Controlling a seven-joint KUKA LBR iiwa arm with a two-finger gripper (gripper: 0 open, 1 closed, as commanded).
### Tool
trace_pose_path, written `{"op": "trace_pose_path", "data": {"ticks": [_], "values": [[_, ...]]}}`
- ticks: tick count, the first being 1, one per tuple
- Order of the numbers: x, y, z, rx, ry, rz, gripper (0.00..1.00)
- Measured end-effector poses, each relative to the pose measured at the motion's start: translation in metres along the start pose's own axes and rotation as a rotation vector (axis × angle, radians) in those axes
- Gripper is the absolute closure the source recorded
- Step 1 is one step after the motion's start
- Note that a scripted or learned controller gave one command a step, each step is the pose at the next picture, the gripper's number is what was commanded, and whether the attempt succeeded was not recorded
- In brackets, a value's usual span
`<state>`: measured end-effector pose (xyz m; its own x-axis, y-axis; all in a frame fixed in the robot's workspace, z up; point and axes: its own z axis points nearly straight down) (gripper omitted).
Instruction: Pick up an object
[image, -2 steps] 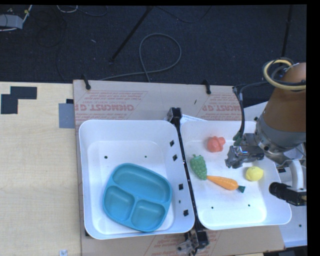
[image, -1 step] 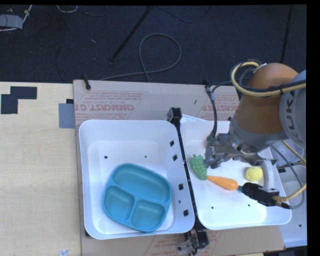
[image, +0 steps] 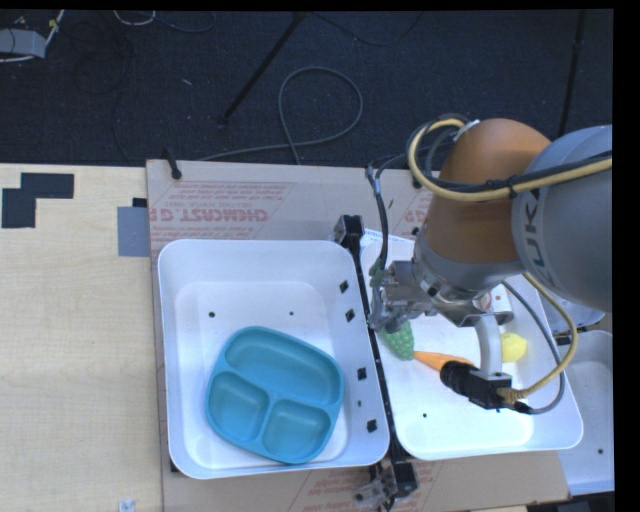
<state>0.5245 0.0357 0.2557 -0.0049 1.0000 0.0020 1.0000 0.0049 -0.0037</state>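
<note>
Two white bins side by side. Left bin (image: 185, 300): blue divided tray (image: 273, 393), lying flat toward the front. Right bin (image: 480, 435): green object (image: 400, 343) at its left wall, orange carrot-like piece (image: 432, 358) just beside it, yellow item (image: 513, 348) further right. Gripper (image: 392, 318) sits over the green object; grasp state cannot be told.

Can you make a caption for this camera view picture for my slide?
Robot arm reaching over the right bin, a blue tray in the left bin.
</note>
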Motion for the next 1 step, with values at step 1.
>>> {"op": "trace_pose_path", "data": {"ticks": [1], "values": [[0.0517, 0.0124, -0.0011, 0.0, -0.001, 0.001, 1.0]]}}
